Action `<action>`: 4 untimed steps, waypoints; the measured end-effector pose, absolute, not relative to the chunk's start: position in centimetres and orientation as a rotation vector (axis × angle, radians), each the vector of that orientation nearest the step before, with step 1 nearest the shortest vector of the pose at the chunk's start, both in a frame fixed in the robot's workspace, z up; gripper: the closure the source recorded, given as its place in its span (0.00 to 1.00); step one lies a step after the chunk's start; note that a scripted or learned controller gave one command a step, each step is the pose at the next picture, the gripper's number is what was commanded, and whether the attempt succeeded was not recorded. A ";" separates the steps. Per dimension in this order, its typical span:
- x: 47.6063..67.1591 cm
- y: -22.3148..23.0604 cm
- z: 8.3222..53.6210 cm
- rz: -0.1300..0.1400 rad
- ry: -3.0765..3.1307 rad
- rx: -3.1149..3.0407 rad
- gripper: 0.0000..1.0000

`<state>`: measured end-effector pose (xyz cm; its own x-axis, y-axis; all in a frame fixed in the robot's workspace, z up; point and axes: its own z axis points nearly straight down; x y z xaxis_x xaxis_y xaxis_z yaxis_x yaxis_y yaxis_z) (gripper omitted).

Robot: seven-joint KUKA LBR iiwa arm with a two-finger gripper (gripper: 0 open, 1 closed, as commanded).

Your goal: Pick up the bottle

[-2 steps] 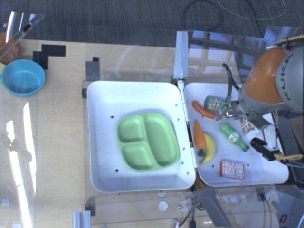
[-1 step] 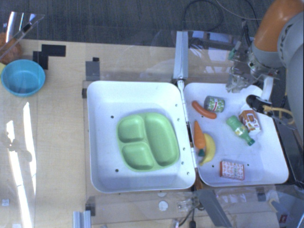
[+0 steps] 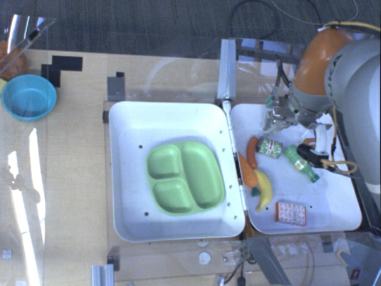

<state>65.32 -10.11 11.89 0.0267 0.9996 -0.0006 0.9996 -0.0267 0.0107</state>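
The bottle (image 3: 299, 161) is green and lies on its side in the right bin (image 3: 333, 207), slanting toward the lower right. My gripper (image 3: 278, 121) hangs over the bin's upper part, up and to the left of the bottle and just above a green-labelled can (image 3: 270, 148). It is open, with nothing between its fingers. The bottle lies apart from the gripper.
A red sausage (image 3: 252, 151), an orange carrot (image 3: 248, 175), a banana (image 3: 264, 190) and a red box (image 3: 291, 213) also lie in the right bin. The left bin (image 3: 125, 159) holds a green divided plate (image 3: 186, 176). A blue bowl (image 3: 28, 96) sits far left on the bench.
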 end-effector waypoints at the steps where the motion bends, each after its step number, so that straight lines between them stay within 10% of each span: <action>1: 66.9 -16.2 8.8 0.006 2.609 1.731 1.00; 2: 66.2 -12.2 8.8 0.005 2.979 0.967 1.00; 3: 60.7 -19.4 9.1 0.004 3.073 0.565 1.00; 4: 62.4 -16.1 21.3 0.004 2.978 0.936 1.00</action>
